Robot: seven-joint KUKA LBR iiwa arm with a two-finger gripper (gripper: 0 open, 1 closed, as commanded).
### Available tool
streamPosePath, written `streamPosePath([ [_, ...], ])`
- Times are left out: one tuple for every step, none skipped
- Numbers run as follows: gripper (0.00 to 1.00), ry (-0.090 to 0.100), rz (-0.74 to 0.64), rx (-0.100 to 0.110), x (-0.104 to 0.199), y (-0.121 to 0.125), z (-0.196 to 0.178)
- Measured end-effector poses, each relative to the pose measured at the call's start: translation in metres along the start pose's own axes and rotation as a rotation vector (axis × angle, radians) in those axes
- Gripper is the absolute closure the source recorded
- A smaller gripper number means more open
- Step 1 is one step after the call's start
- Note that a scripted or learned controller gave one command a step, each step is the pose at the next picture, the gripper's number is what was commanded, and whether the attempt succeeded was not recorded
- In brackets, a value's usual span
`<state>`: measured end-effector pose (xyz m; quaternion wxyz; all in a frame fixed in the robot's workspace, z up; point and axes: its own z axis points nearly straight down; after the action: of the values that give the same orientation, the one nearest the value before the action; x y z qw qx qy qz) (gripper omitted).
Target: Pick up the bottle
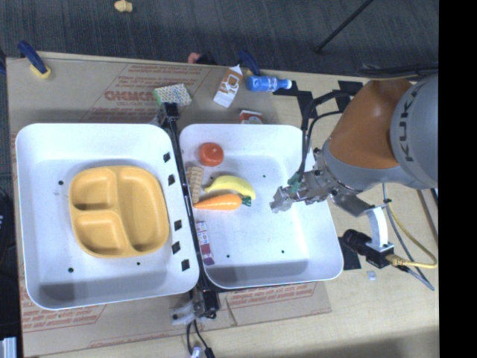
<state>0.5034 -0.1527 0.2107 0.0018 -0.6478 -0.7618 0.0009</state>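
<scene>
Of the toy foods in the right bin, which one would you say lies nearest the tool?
The yellow banana; its right end is closest to the tool. The carrot and tomato lie farther left.

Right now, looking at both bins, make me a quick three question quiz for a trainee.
1. True or false: the yellow divided plate lies in the left bin.
2. Which item lies closest to the carrot in the right bin? A) banana B) tomato C) blue bottle
3. Fill in: the blue bottle lies outside both bins, on the ____ beyond the right bin.

Key: 1 true. 2 A, the banana touches the carrot. 3 cardboard. The pincer hangs over the right bin, far from the bottle.
</scene>
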Motion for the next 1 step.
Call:
streamPosePath([
  [1.00,0.001,-0.117,0.000,0.0202,-0.0244,-0.0059],
])
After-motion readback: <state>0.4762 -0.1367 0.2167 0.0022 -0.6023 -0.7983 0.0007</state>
